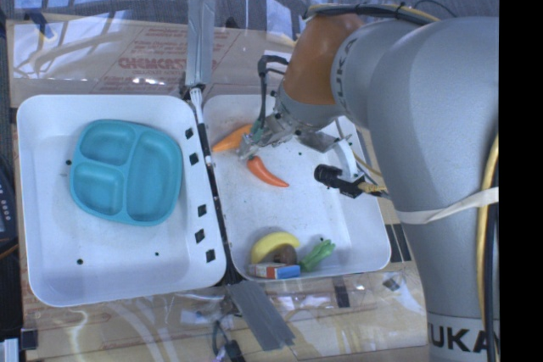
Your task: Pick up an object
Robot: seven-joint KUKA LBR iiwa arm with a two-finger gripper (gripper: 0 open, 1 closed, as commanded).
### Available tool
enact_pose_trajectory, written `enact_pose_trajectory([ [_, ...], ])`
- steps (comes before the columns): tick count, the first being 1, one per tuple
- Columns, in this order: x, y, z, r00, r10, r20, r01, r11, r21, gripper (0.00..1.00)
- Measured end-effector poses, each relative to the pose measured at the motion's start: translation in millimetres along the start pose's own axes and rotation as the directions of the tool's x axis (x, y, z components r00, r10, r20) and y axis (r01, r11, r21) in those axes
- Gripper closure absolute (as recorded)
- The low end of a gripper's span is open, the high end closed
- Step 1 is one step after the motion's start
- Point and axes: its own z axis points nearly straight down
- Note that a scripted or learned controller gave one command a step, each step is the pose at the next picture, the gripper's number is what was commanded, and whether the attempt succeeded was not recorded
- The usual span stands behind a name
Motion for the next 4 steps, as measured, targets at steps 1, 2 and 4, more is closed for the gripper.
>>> enact_pose_trajectory([
  [1,-0.1,-0.2,0.1,1.000,0.000,0.000,0.000,1.000,0.000,0.00],
  [2,-0.1,-29.2,8.9,0.991,-0.132,0.002,0.132,0.991,-0.001,0.00],
  [4,-47.6,6.6,-18.0,0.917,0.400,0.002,-0.400,0.917,-0.005,0.00],
])
